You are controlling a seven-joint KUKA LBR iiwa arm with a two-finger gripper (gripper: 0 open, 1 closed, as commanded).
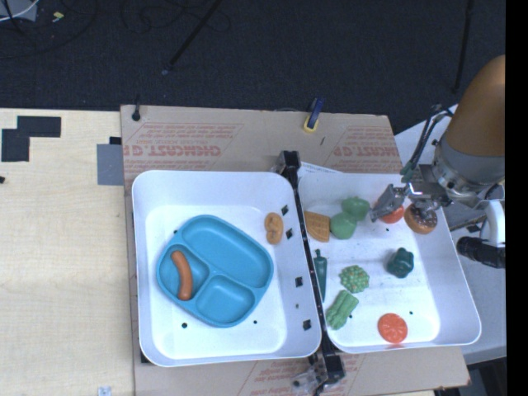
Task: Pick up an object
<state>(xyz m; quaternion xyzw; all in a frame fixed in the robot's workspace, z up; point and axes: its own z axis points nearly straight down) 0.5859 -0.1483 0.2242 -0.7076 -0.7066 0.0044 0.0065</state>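
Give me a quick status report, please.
Gripper over right bin's far side, nothing visibly held. Red-orange piece beside it. Green toys close by.

I get one fixed camera, mounted above the bench (pixel 58 246) and looking down at a slant toward the dark floor (pixel 247 40) behind it. It sits far enough back that both white bins fit whole: left bin (pixel 157 196), right bin (pixel 458 304). The arm (pixel 483 114) enters right of the right bin, cut off by the frame.
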